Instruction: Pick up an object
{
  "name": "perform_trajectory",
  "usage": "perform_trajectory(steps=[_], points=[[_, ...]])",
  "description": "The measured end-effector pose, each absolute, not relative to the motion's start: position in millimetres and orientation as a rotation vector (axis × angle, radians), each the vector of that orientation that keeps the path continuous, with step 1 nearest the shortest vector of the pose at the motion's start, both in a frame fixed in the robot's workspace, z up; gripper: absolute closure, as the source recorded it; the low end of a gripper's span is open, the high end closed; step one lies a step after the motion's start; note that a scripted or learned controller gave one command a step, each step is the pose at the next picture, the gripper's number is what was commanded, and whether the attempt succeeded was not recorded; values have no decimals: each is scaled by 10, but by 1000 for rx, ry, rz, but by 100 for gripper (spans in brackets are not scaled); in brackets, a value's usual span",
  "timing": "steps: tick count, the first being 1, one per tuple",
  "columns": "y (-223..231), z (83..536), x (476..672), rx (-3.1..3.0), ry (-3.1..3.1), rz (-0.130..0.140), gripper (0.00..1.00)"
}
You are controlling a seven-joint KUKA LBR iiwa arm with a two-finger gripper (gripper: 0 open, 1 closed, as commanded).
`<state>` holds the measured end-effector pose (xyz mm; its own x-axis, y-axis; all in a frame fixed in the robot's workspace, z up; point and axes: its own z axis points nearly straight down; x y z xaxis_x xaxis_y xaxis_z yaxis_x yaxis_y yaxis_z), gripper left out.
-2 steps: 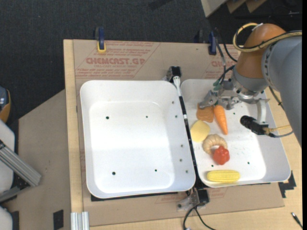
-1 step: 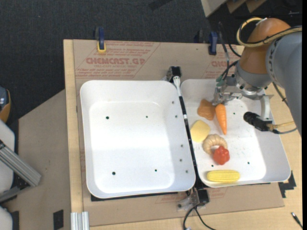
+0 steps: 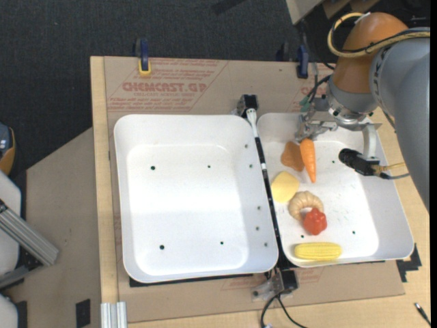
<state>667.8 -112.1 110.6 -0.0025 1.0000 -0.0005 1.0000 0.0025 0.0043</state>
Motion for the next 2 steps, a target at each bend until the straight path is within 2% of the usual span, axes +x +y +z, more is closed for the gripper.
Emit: perform_trajectory(steps=[1, 2], points=[[-902, 1243, 6673, 2217, 2222, 4, 100], [-284, 1901, 6685, 2209, 2225, 10, 100]])
